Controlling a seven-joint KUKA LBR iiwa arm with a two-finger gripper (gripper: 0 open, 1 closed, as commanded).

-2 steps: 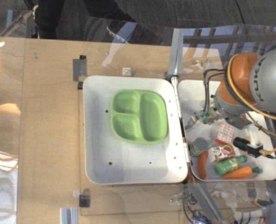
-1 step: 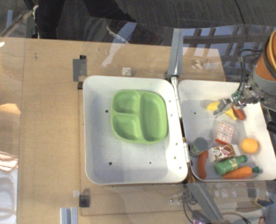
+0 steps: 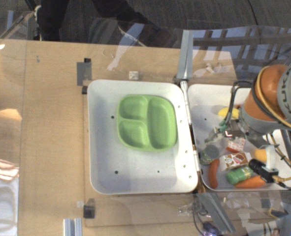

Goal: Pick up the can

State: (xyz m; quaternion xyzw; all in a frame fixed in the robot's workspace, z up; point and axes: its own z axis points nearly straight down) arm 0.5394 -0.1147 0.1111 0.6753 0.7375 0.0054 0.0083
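**Can by the Right Bin's Inner Wall, Gripper Just Beyond It**

Nearest the camera, along the front of the right bin [image 3: 197, 95], lay an orange carrot-like piece [image 3: 251, 182], a green block [image 3: 239, 175] touching it, and a reddish sausage [image 3: 213, 173] close to the inner wall. Just behind the sausage was a small dull-grey round object [image 3: 210, 152], which I took to be the can (too small and blurred to be sure, and I could not tell if it stood upright or lay on its side). It was near the wall that divides the two bins, with a red-and-white packet [image 3: 234, 160] just beside it.

Judged as a small metal can, it would be rigid and fairly light, with a smooth skin that could slip under a shallow pinch. The better hold would be across the curved body at mid-height, square to its axis. The wall and the sausage left little room on two sides.

Farther back, the gripper [image 3: 223, 131] hung over the bin just beyond the can, apart from it. I could not tell whether the jaws were open or closed, and nothing was visibly held.

Farther still, a yellow item [image 3: 226, 113] lay by the arm. In the left bin [image 3: 101, 132], a green divided plate [image 3: 147, 122] lay well apart from all this.
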